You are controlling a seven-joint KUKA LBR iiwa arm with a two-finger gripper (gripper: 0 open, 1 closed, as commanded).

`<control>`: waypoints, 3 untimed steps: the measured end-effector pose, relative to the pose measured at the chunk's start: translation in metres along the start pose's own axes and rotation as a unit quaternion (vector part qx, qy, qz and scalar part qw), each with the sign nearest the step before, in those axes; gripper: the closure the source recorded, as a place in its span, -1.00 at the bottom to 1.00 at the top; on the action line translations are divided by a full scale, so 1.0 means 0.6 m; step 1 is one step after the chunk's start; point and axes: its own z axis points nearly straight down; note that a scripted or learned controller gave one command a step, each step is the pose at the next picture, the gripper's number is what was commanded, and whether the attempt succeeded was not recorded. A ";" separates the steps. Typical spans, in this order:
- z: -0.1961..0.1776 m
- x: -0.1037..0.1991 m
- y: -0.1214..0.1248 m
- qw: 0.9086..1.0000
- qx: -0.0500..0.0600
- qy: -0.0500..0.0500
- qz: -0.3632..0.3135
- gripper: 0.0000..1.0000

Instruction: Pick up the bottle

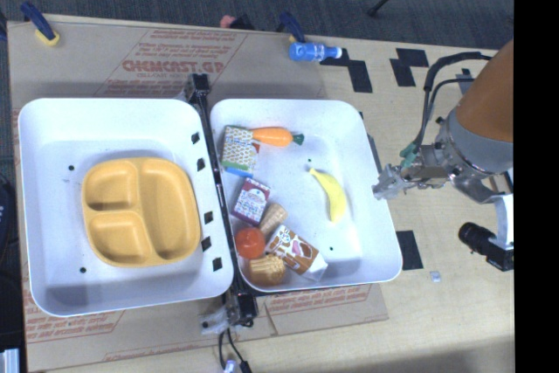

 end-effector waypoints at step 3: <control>-0.009 0.013 0.001 0.966 0.003 0.001 0.258 1.00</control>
